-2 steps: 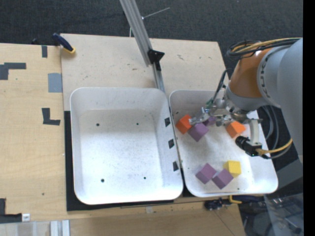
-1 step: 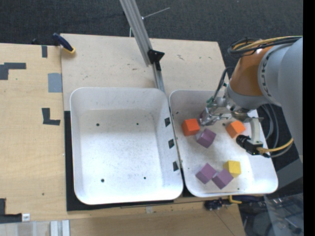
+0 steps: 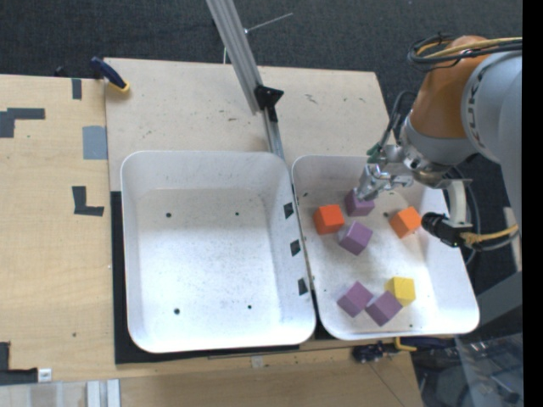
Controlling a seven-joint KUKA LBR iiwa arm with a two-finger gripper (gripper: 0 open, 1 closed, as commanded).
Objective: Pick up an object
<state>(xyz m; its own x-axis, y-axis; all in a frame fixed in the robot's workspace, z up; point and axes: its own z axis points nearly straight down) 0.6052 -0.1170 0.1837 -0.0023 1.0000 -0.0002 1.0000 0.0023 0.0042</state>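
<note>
The arm [image 3: 462, 100] reaches in from the right over the right bin [image 3: 441, 312], its orange band above the grey wrist, and the gripper [image 3: 371, 186] hangs low at the bin's upper middle. It sits right over a purple block [image 3: 359, 203], the topmost of the purple ones, and seems to touch its top edge; whether the fingers are spread or pressed together cannot be told from this slant, and the block is not clearly between them, so it reads as lying on the bin floor. Just left of that block lies an orange block [image 3: 329, 219], close beside it. A second orange block [image 3: 406, 221] lies to the right, near the bin's right wall and a black-and-yellow cable end. Below the first purple block, near the bin's centre, is another purple block [image 3: 355, 237], apart from the rest. Toward the near edge two more purple blocks sit together, one [image 3: 355, 298] to the left and one [image 3: 383, 308] to the right, touching or nearly so, and a yellow block [image 3: 402, 289] sits just beside the right one at its upper right. The left bin [image 3: 136, 176] stands just beside the right bin, their rims meeting down the middle. A grey metal bar [image 3: 233, 36] slants down from the top toward the join between the bins. Both bins rest on a pale wooden bench [image 3: 51, 227].
</note>
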